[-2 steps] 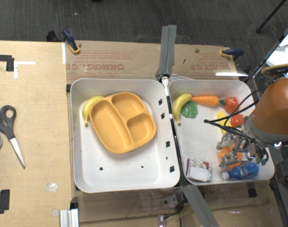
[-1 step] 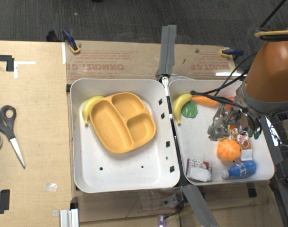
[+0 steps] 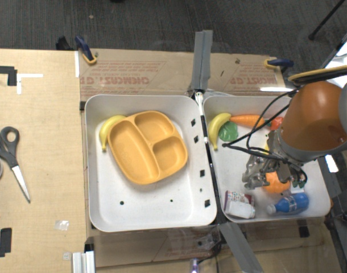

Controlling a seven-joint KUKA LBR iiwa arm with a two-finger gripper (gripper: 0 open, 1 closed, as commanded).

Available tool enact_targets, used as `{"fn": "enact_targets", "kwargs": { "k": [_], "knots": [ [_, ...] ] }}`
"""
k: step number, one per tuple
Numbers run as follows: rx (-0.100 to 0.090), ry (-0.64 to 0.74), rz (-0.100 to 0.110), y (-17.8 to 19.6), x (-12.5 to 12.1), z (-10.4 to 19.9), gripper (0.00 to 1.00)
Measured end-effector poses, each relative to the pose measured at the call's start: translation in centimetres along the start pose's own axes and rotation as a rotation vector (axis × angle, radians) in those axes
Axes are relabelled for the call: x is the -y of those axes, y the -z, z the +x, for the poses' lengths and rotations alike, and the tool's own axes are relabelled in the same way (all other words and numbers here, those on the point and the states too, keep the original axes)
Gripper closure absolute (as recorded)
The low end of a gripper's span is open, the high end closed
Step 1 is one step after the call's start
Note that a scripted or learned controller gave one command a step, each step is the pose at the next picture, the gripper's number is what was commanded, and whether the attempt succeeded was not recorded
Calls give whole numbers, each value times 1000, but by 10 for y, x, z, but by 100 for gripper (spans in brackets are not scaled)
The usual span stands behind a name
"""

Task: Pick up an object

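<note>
The arm is closest to my camera, big and orange-banded, hanging over the right bin. Its gripper is down among the toys, right by an orange thing. I can't tell how wide it is open or if it has hold of anything. The blue bottle and small box lie close by. I think it could go wrong here: the toys are crowded, so the gripper may bump one away or grab nothing.
</note>
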State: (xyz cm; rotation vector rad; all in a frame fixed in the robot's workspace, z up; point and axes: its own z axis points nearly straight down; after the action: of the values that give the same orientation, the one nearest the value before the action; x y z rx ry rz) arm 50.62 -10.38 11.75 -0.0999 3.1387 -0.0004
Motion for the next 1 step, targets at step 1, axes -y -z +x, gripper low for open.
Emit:
{"fn": "enact_targets", "kwargs": {
  "k": [1],
  "knots": [
    [0, 0, 0, 0, 0, 0, 0]
  ]
}}
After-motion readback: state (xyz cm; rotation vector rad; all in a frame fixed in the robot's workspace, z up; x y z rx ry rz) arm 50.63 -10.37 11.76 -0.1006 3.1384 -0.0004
